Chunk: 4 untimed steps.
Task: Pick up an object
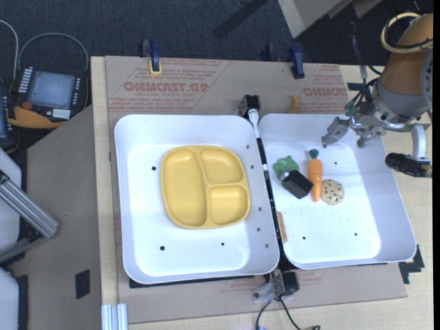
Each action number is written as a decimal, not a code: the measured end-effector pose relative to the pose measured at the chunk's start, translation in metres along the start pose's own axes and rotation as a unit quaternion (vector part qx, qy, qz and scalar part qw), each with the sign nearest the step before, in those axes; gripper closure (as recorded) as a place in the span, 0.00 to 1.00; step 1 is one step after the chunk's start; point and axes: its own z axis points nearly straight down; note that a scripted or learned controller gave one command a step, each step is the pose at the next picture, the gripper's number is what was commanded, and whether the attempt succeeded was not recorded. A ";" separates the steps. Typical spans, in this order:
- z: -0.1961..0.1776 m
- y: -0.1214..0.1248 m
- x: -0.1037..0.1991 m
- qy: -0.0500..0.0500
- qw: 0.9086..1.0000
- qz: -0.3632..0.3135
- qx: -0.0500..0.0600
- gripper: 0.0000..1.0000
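In the right bin [371, 243] a small cluster lies near the left-centre: a green toy [284, 165], a black block [297, 183], an orange carrot [315, 175] with a green top, and a speckled round cookie [332, 192]. My gripper [347, 136] hangs over the bin's upper part, up and to the right of the carrot. Its two fingers are spread open with nothing between them, and it is clear of all the objects.
The left bin [137, 184] holds a yellow divided plate [205, 185] at its middle. A raised rim between the bins [262, 163] runs just left of the cluster. Bare bin floor lies below and right of the cookie.
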 end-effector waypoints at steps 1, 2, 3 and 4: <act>0.050 0.001 -0.001 -0.002 1.000 0.000 -0.003 0.00; 0.038 0.001 0.000 -0.002 1.000 0.000 -0.004 1.00; -0.017 0.011 0.007 -0.002 1.000 -0.001 -0.006 1.00; -0.071 0.019 0.015 -0.002 1.000 -0.001 -0.006 1.00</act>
